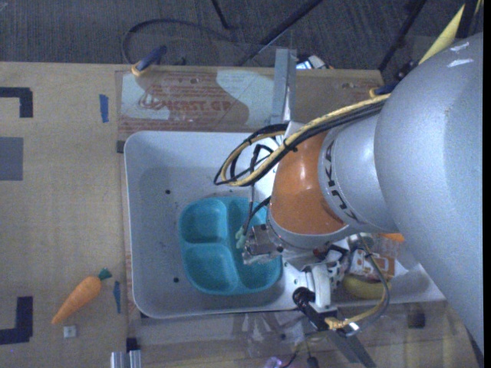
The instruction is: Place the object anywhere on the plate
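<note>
1. In the camera view, a light wooden bench (61, 205) took up the left and middle of the scene. Beyond its far edge was a dark carpeted floor (92, 6) with black cables and thin stand legs on it.
2. Black tape marks (17, 102) and short blue tape strips (103, 107) were stuck on the left part of the bench.
3. A blue-handled clamp (149, 56) sat at the far edge of the bench, beside a brown board (192, 98).
4. The left bin (146, 175) was white and shallow. A teal plate (211, 244) with several compartments lay on its floor, toward the near right corner.
5. The grey arm (422, 152) with its orange band (299, 190) came from the right and covered the right side of the left bin.
6. The gripper (253, 244) was over the right edge of the plate. How wide the claw was open, and whether it had anything in it, I could not tell, because the wrist hid it.
7. In the right bin (414, 282), at the arm's near side, lay a yellow item (364, 286) touching an orange and white packet (376, 263).
8. A toy carrot (77, 297) lay on the bare bench outside the left bin, near the bin's near left corner.
9. Which of these things was the task's object could not be told; no loose thing was seen on the visible part of the plate.
</note>
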`<state>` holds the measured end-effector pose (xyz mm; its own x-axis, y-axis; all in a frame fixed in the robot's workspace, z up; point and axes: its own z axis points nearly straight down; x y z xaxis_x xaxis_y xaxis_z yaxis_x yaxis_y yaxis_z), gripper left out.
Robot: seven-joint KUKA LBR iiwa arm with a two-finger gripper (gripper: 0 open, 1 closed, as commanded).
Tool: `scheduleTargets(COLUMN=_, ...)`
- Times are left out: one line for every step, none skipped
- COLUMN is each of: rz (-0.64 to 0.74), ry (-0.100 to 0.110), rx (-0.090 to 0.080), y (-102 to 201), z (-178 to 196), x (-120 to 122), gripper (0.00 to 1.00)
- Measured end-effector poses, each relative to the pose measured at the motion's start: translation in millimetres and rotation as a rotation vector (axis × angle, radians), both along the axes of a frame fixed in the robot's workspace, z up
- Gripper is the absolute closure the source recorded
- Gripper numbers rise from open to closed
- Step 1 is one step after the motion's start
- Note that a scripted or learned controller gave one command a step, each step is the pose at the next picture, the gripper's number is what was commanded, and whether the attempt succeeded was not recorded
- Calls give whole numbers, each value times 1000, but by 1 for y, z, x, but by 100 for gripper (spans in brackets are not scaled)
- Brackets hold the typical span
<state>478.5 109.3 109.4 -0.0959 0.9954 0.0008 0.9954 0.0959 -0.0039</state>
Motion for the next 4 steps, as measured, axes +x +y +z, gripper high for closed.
scheduleTargets(rz=-120, ry=-3, rx=0, y=102, z=59, x=32, gripper=100)
scheduleTargets(rz=-81, ry=0, rx=-1, y=-20, z=75, x=25, gripper=100)
scheduleTargets(rz=9, ry=0, rx=-1, y=35, z=36, x=9, gripper=100)
scheduleTargets(rz=287, ry=-5, rx=0, y=104, z=62, x=0, gripper=100)
